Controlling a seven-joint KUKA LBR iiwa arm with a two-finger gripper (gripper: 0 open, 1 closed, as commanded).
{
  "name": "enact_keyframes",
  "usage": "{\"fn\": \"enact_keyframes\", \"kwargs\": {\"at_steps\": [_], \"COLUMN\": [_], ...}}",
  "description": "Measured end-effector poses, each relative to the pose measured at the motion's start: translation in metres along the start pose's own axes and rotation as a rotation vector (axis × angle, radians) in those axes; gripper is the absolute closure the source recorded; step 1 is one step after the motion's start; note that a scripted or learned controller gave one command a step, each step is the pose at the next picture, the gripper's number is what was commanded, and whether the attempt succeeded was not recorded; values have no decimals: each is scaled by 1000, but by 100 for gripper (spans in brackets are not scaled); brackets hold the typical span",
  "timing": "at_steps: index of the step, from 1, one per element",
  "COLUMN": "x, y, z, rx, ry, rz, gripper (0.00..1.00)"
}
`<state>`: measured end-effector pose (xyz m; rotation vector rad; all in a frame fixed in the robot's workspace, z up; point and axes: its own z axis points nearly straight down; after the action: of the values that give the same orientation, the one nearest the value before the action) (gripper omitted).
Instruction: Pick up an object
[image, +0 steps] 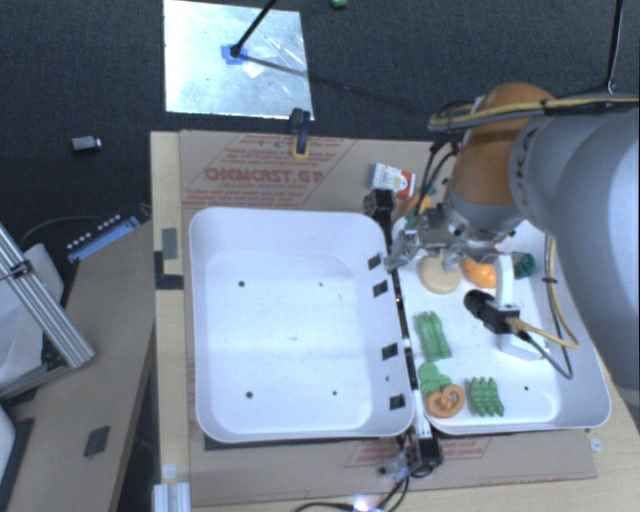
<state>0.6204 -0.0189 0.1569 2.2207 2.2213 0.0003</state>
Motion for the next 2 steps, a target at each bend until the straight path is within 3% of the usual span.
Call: {"fn": "enact_keyframes", "kwargs": {"at_steps": [1, 2], "x": [14, 46], "y": [2, 10], "z": [-12, -237], "rx": [-1, -21], "ry": [22, 2], "rz": [-15, -8], "gripper": [100, 100]}}
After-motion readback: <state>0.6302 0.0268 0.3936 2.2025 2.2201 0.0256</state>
